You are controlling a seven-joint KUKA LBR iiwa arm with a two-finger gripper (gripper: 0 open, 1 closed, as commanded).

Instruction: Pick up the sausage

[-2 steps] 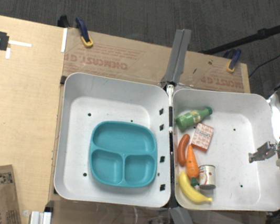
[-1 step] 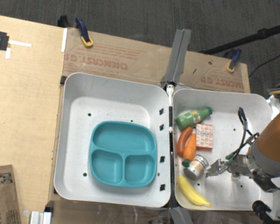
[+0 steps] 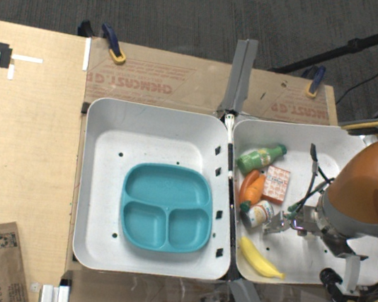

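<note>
**Operator:** Where was the sausage, and what state was the gripper [image 3: 278, 225] in?

**Technician:** No item could be identified as the sausage with certainty. All loose items lay in the shallow white right-hand bin [image 3: 303, 262], clustered by the wall it shares with the shallow white left-hand bin [image 3: 100, 168], so the sausage was presumably in that cluster, or hidden by it. Whether the gripper was apart or together could not be told. It sat low in the right-hand bin, just beside a small white-labelled jar [image 3: 259, 214], and nothing showed clamped in it.

**Operator:** How should the step be done well?

**Technician:** Confirm the target first. Then descend straight over its middle, aligned across its short axis, and close only once it sits squarely inside the gripper.

**Operator:** What stood in the way?

**Technician:** The cluster was tight. An elongated orange piece with a green end [image 3: 252, 188] lay touching or nearly touching the jar. A red-and-white printed carton [image 3: 277, 184] lay just beside it, and a green plastic bottle [image 3: 260, 157] lay above. A yellow banana [image 3: 259, 259] lay near the front wall, apart from the others. Any of these might be nudged or grasped by mistake. The teal three-compartment plate [image 3: 129, 187] in the left-hand bin posed no obstruction.
</note>
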